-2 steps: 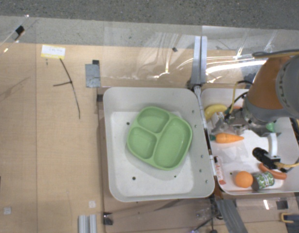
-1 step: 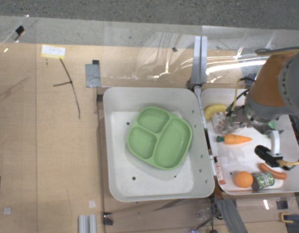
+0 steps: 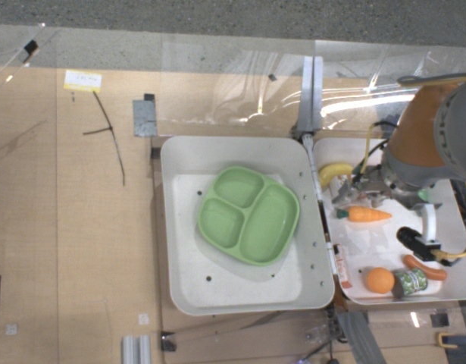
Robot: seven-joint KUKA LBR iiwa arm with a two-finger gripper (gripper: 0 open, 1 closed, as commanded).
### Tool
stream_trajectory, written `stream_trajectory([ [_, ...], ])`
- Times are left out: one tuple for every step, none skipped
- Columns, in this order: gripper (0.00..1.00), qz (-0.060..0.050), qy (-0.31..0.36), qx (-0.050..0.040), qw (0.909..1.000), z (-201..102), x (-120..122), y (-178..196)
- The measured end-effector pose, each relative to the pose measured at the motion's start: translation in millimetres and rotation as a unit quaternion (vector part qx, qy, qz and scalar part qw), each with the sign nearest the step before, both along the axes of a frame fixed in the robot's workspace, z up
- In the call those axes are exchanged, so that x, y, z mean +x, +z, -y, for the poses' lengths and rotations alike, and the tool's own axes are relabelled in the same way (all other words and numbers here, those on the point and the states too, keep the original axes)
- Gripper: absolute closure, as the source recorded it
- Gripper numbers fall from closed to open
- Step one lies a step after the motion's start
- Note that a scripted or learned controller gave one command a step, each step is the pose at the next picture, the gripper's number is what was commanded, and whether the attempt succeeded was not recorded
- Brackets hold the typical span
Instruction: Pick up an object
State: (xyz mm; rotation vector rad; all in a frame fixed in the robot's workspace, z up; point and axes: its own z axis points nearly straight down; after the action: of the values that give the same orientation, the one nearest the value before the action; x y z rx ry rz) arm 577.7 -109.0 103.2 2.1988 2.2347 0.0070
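Where the pale wooden bench lies bare on the left, one yellow paper label is stuck at about 11 o'clock of the view, its writing too small to read. One thin black wire trails below it, and one small grey metal block stands near the far corner of the left bin.

Two shallow white bins sit side by side. The left white bin holds one light green plastic plate with three compartments, lying flat near its middle.

The right white bin holds five loose things:
- one yellow banana at 11 o'clock
- one orange toy carrot at 9 o'clock
- one round orange fruit at 7 o'clock
- one small green can at 6 o'clock, just beside the fruit, its label unreadable
- one reddish sausage-shaped piece at 5 o'clock, close to the can

One red-and-white sticker on this bin's left rim cannot be read.

The grey arm with its orange band reaches in from 3 o'clock. Its gripper hangs between banana and carrot, just beside the carrot. Whether it is open or closed, or has hold of anything, I cannot tell.
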Motion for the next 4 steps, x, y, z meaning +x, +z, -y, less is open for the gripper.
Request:
stream_trajectory([
  [0.0,-0.001,0.053,-0.0002,0.9986,1.2,-5.5,-11.0],
  [1.0,0.002,0.053,-0.0005,0.9986,1.8,-3.7,1.5],
  [0.0,0.002,0.053,-0.0005,0.9986,1.8,-3.7,1.5],
  [0.0,-0.003,0.007,0.0001,1.0,25.2,-48.2,-12.4],
])
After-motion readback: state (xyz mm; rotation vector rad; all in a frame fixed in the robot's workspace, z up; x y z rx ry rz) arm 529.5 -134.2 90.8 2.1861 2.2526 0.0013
